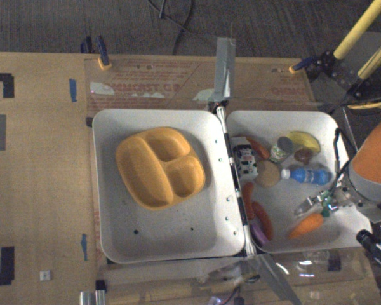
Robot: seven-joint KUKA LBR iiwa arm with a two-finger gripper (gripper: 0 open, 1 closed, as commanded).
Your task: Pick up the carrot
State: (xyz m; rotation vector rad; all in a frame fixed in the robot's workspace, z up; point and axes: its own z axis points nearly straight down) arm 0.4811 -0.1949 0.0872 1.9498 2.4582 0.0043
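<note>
Camera view, gripper (319, 203) open just above carrot (307, 225), blue bottle (307, 175) close behind

My arm (373, 164) is a rounded grey body with a broad orange band, bright and smooth, bulging at the picture's right edge. Below the band the casing turns pale grey. A thin dark cable loops along my left flank. My gripper (317, 203) is small and metallic, silver-grey, built of slim angular pieces, with a spot of green at its base. A dark block sits lower down on me, near the bottom right corner.
</note>
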